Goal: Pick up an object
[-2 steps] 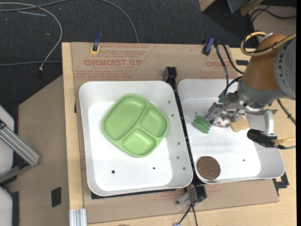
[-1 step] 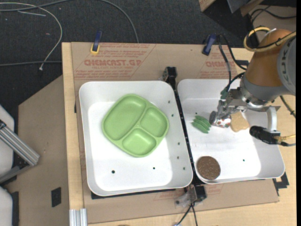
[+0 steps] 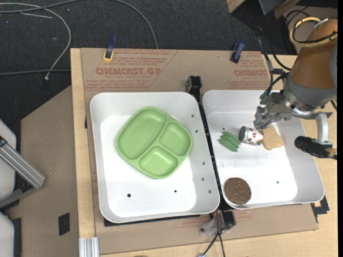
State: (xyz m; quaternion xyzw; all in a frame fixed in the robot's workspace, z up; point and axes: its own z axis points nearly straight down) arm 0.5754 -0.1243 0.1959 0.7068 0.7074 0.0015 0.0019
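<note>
- Two shallow white bins are set side by side on the cardboard-covered counter (image 3: 80,159), and they are joined along their inner edges by black clips.
- The left bin (image 3: 107,197) is occupied by a pale green divided plate (image 3: 154,142), which is laid flat near the middle and turned at an angle; three compartments are seen in it.
- Four things are found in the right bin (image 3: 300,189).
- A green leafy piece (image 3: 230,141) is placed toward the bin's left side.
- Just beside it on the right, a small can (image 3: 251,136) with a white and red label is laid on its side.
- A tan, bread-like piece (image 3: 273,138) is seen touching the can's far side.
- A round brown disc (image 3: 237,190) is set apart from these, against the bin's near rim at its left corner.
- The gripper (image 3: 263,119) is positioned over the right bin, just above the can and the tan piece.
- Whether the fingers are spread or pressed together cannot be told, since they are viewed from above and are blurred.
- Nothing is seen pinched between them, and contact with the can cannot be confirmed.
</note>
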